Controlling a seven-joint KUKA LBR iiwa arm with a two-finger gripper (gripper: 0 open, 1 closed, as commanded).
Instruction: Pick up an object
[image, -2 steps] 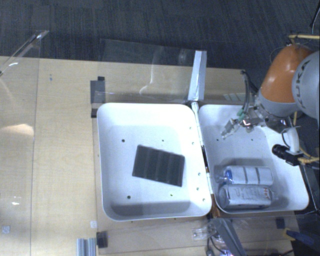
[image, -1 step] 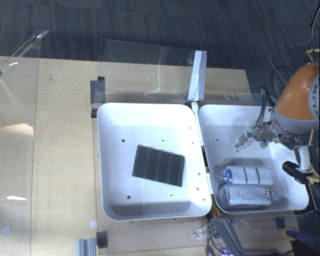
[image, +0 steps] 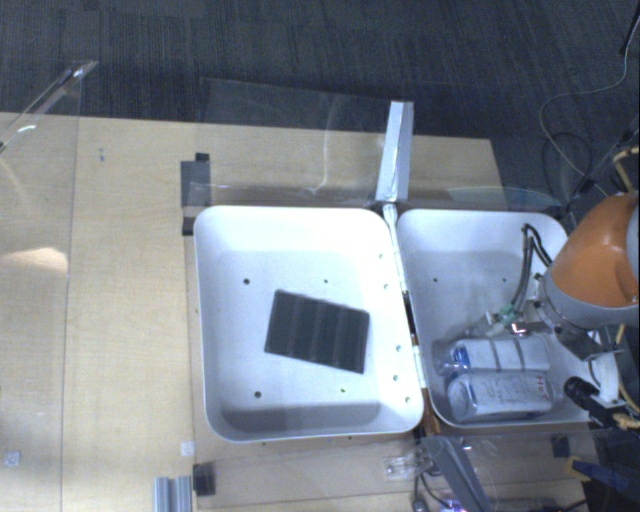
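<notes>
Your claw (image: 515, 325) over right white plastic bin (image: 450, 250), grip state unclear; clear plastic bottles (image: 500, 392) below it; dark ribbed rectangular pad (image: 317, 331) left.

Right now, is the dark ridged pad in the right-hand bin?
No, the dark ridged pad lies flat in the left bin.

2 white bins (image: 300, 225) are set on a wooden bench (image: 100, 330); cables (image: 585, 110) are seen right of the bins.

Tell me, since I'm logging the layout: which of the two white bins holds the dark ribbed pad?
The left bin; the pad lies flat near its middle.
</notes>
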